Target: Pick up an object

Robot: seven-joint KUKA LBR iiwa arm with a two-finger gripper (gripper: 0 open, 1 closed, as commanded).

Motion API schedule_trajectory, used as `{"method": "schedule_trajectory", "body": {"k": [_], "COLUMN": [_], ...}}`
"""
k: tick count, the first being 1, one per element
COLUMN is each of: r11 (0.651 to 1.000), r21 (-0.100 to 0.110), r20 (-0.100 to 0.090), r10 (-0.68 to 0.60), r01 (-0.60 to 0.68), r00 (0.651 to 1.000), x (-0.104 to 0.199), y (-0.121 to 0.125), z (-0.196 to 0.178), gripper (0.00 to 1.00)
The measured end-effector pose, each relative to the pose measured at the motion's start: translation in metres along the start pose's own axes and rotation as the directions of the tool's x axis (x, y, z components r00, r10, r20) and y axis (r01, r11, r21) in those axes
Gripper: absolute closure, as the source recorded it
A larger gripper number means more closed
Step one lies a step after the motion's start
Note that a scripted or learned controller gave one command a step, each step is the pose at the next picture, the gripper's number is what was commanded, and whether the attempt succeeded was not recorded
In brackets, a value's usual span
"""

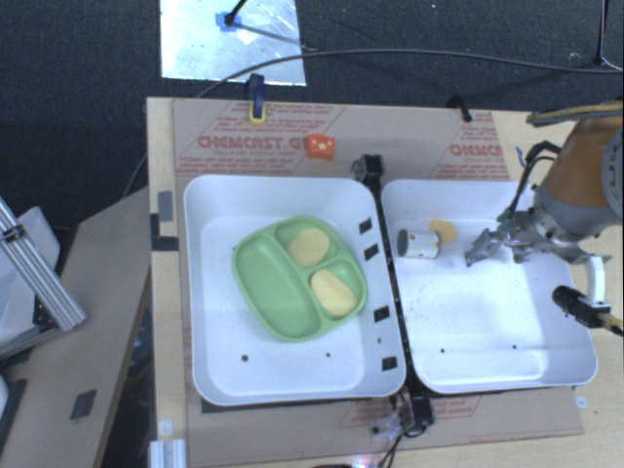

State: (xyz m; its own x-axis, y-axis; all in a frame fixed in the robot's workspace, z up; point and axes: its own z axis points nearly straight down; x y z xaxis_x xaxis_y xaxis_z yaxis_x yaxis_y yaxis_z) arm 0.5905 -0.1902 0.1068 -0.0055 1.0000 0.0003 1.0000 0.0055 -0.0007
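- The cup (420,243) is the thing to grab. It lies on its side in the right bin (487,344), close to the wall btw. the two bins.
- A small yellow bit (444,230) sits just beside the cup, on the side away from that wall, a bit toward the back.
- The claw (485,249) hangs over the right bin, past the yellow bit from the cup, near but not touching. Nothing is in it.
- Can't tell if the claw is spread or pressed together; it's too small and grey to see.
- I think the step now is: get to the cup & go down on it.
- To do it well: line up over the middle of the cup, not over the yellow bit.
- The cup is round and on its side, so it may roll. Pinch across the round body, go slow.
- Watch the wall next to the cup; little room there, so don't bump it.
- The green plate (268,291) w/ two yellow lumps is well apart from the cup, in the left bin (219,359). Leave it.
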Motion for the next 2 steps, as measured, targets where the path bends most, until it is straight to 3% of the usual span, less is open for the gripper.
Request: {"method": "schedule_trajectory", "body": {"k": [1,2], "r11": [1.000,1.000], "r21": [-0.001,-0.005], "r20": [0.000,0.002], "r10": [0.001,0.001], "r01": [-0.001,-0.001], "r00": [1.000,1.000], "x": [0.001,0.000], "y": [0.001,0.002], "z": [0.023,0.011], "gripper": [0.00,1.00]}}
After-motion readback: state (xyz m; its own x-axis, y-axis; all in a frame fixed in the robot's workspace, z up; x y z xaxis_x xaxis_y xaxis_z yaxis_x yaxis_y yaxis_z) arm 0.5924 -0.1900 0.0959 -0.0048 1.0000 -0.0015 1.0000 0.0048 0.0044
